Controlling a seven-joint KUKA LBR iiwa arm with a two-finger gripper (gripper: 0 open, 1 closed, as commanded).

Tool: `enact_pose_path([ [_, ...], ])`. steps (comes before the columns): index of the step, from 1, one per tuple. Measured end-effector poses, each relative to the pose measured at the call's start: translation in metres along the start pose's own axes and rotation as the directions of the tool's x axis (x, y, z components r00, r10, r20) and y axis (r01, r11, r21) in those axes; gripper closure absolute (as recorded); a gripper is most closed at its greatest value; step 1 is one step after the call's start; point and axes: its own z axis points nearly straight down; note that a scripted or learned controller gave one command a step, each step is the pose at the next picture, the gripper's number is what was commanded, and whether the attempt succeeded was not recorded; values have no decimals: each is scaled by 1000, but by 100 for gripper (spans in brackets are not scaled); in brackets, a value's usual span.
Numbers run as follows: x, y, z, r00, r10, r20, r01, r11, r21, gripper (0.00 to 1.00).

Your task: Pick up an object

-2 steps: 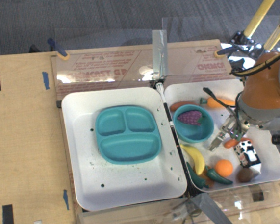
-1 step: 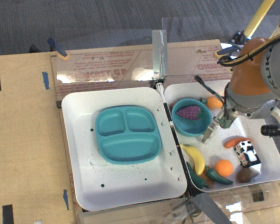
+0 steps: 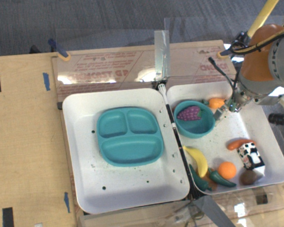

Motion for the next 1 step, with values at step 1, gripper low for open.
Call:
enact_pose_path([
  [1,-9,30,7,998,63,-31,-63,998,10,0],
])
